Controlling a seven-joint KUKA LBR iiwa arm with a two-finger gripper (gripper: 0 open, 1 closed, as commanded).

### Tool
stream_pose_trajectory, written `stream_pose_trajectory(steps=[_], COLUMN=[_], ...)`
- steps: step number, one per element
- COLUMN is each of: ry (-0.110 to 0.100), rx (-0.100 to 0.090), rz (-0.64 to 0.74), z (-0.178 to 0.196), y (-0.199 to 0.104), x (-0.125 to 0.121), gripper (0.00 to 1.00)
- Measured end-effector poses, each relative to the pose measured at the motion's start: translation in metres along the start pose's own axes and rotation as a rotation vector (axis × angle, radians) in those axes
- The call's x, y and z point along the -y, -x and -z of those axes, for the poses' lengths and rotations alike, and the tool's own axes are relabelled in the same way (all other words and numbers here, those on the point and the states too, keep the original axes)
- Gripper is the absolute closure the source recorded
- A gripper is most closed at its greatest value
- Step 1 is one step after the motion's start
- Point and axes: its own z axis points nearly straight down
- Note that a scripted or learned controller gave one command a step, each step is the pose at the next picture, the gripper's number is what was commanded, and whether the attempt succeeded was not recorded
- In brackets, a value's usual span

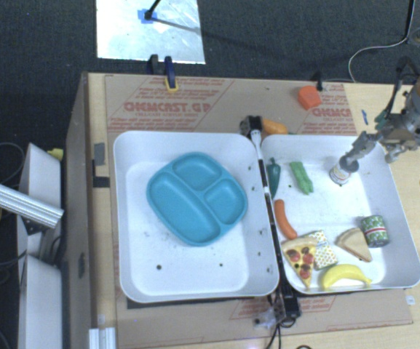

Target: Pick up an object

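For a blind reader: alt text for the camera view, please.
A grey arm's gripper hovers over the right white bin of toy food, including a yellow banana; the left white bin holds a blue divided plate.

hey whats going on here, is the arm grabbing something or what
A grey robot arm reaches in from the right, and its gripper hovers over the upper part of the right bin, with nothing visibly held. The toy food is still lying in that bin: a green piece, a dark green pepper, a carrot, a pizza slice, a banana, a sandwich wedge and a small can. The left bin holds a blue divided plate.
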Motion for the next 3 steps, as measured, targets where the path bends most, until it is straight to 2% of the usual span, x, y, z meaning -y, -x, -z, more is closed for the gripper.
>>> stream_pose_trajectory(steps=[1, 2, 3], ry=[-0.002, -0.002, 0.002], rx=[-0.002, -0.002, 0.0], rz=[0.002, 0.001, 0.004], z=[-0.077, -0.148, -0.136], y=[-0.045, -0.098, -0.098], x=[-0.06, -0.06, -0.061], gripper=[0.0, 0.0, 1.0])
